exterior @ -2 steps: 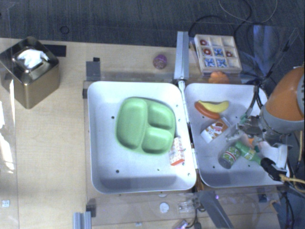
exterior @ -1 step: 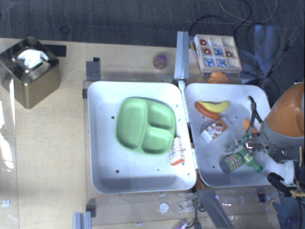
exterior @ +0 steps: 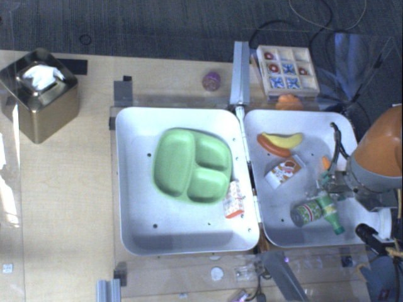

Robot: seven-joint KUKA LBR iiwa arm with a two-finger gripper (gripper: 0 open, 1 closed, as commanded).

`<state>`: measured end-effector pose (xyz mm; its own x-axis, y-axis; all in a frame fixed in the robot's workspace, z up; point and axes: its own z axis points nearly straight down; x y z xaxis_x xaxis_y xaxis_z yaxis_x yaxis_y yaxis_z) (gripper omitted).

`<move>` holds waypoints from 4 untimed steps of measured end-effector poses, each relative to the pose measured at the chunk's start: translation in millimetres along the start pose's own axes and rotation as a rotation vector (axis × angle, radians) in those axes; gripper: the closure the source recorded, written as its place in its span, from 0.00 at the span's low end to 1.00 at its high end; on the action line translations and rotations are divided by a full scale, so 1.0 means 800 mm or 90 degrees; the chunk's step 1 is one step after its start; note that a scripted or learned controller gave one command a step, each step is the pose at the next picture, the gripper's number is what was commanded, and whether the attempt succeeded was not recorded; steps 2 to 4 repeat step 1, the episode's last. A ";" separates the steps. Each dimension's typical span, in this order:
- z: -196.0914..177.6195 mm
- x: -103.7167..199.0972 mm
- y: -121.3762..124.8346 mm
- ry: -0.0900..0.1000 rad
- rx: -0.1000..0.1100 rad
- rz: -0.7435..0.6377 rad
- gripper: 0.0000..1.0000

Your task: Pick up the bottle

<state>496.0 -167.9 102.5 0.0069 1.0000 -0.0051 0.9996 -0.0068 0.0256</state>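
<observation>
Bottle [exterior: 317,211], green with a printed label, lay on its side on the floor of the right bin [exterior: 277,234], toward that bin's near right corner, neck pointing at the corner. Not lifted; the pick looked not yet done, with closing and raising left to do. Gripper [exterior: 330,184] hung just above the bottle's far side, close to it, contact not clear. Whether the gripper was open or closed could not be told; dark parts merged there. Arm [exterior: 378,153] came in over the bin's right wall, orange band above the wrist, tool pointing down and left. Elsewhere in the right bin: banana [exterior: 281,139] at the far end, small carton [exterior: 283,172] mid-floor, both well apart from the bottle.
</observation>
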 end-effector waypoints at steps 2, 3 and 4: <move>-0.072 0.040 0.037 0.001 0.012 0.141 1.00; -0.072 0.040 0.037 0.001 0.012 0.141 1.00; -0.072 0.040 0.037 0.001 0.012 0.141 1.00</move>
